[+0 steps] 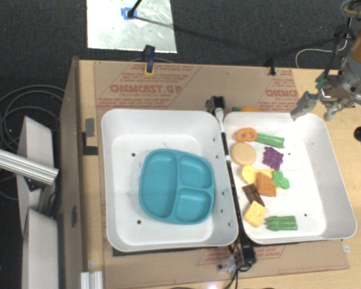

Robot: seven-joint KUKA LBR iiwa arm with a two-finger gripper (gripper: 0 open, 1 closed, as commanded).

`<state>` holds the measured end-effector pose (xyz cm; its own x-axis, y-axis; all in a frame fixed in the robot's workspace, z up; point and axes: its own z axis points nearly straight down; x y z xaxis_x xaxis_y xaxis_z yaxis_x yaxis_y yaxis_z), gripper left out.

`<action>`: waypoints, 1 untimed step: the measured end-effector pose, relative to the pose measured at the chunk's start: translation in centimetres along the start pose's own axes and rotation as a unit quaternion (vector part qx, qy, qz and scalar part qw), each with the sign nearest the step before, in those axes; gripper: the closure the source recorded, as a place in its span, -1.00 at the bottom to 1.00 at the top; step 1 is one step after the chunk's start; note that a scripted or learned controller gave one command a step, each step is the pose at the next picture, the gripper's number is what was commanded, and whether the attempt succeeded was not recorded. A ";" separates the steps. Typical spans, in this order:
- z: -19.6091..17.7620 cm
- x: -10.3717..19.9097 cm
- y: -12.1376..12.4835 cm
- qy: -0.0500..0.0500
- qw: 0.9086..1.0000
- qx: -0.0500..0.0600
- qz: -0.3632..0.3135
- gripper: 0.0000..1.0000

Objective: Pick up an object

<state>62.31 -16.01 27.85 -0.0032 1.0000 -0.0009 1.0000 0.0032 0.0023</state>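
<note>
We are seeing the gripper (317, 105) hanging over the right bin's (334, 161) top right corner, fingers spread, pinching nothing. The toy food is sitting clustered along that bin's left side, well apart from it: pretzel (246, 135), green bean (271, 140), purple grapes (273, 158), cracker (266, 184), cheese wedge (255, 213). The blue divided plate (176, 185) is lying in the left bin (123, 131). We are expecting trouble from crowding: pieces touching, so fingers may be landing on two or nudging one aside.
</note>
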 end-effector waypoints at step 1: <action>7.4 3.5 -0.8 0.001 1.000 0.003 -0.002 -1.00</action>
<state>61.51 -12.56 20.42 -0.0070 1.0000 0.0017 1.0000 0.0070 -0.0033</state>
